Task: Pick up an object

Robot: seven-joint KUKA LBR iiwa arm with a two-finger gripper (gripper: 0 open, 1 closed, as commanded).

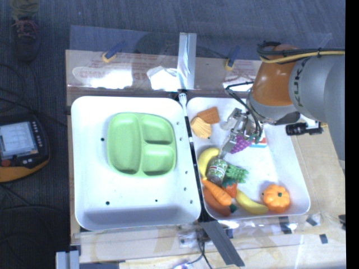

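While the gripper [234,132] hangs over the right bin [291,167] (fingers: can't tell), purple grapes [241,144] lie just beside it, w/ a can [216,170] nearby.

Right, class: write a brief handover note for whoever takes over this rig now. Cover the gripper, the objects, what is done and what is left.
Gripper: low in the right bin, over the purple grapes; finger state unclear, nothing seen held.
Right bin: grapes, bread slice, two bananas, can, broccoli, carrot, pumpkin.
Left bin: green tray.
Done: the arm is at the pile.
Left: grasp and lift one object.
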